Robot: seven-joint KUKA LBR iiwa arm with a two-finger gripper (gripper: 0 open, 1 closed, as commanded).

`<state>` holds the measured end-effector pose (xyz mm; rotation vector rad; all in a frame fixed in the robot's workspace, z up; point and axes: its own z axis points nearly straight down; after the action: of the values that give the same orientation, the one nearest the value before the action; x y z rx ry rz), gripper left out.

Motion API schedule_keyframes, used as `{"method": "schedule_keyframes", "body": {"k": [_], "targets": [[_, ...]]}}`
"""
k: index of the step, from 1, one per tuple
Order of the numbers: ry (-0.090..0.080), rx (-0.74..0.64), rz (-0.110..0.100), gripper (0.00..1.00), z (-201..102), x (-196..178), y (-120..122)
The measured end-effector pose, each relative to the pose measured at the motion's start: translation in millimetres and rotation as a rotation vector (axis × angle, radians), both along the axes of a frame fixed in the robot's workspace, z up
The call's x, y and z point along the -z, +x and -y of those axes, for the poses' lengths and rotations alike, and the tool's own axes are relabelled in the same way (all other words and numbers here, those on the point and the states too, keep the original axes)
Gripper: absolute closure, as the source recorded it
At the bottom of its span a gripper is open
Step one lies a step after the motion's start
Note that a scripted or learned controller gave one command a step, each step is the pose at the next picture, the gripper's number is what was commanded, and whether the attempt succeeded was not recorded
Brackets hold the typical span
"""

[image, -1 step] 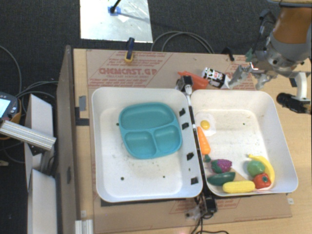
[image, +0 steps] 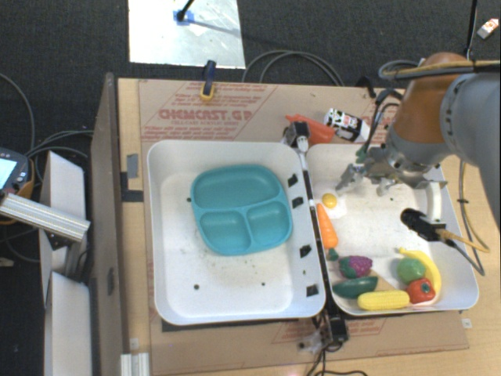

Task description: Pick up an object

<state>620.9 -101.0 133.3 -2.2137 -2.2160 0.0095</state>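
Nearby, a small yellow-and-white egg (image: 330,201) lies beside an orange carrot (image: 326,225).

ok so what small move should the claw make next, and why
Probably lower toward the fried egg. The claw sits just above and to the right of it in the right bin, with bare floor around the egg, while the other toy foods crowd the near corner.
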Motion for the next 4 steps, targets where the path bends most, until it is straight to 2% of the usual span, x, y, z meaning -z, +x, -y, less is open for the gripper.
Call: {"method": "schedule_keyframes", "body": {"k": [1, 2, 3, 4], "targets": [[0.0, 0.004, 0.002, 0.0, 19, 14, -114], [-0.01, -0.001, 0.026, 0.0, 79, -70, -34], [-0.003, -0.008, 0.018, 0.0, 19, -26, 25], [-0.002, -0.007, 0.014, 0.0, -20, 51, 49]]}}
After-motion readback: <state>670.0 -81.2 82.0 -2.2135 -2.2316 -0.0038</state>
